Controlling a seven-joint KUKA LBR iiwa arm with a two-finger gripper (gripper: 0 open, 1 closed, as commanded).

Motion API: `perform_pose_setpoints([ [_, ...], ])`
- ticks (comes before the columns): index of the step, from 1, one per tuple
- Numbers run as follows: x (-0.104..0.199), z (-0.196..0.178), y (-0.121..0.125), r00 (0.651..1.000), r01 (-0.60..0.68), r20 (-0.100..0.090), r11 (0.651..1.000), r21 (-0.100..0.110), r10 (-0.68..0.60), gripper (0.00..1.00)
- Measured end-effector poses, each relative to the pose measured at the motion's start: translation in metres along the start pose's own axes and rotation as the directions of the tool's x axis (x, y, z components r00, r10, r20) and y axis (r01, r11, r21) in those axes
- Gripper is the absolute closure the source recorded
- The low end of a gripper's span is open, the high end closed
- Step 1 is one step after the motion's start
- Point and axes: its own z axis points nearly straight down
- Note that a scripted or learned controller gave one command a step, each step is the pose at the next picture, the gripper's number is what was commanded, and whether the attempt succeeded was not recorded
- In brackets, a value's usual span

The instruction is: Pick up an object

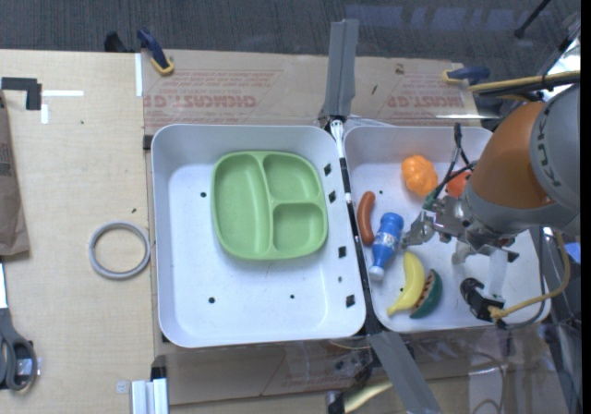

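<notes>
- White bins sit side by side on the counter [74,163]; the left bin [185,301] carries a green divided plate [270,204], seemingly spare room for sorted things.
- The right bin [388,149] holds the candidates: sausage [367,216], blue bottle [385,242], banana [407,285], orange [418,174], clustered near the divider.
- The gripper [427,229] hangs low just beside the bottle; whether it is open or closed cannot be told, and nothing shows gripped.
- Cardboard lettering reads reversed, illegible.

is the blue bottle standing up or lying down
Lying down. The blue bottle rests on its side on the right bin floor, white cap end toward the banana, beside the red sausage.
</notes>
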Motion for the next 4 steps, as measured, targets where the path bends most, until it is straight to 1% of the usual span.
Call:
perform_pose_setpoints([
  [1,-0.001,-0.008,0.0,1.0,-0.003,0.0,1.0,0.002,0.003,1.0],
  [2,0.071,-0.101,0.049,0.983,-0.186,0.002,0.983,-0.002,0.186,1.0],
  [3,0.029,-0.208,0.045,1.0,-0.031,0.003,1.0,-0.003,0.031,1.0],
  [4,0.021,-0.215,0.062,0.915,-0.403,0.003,0.915,-0.001,0.403,1.0],
])
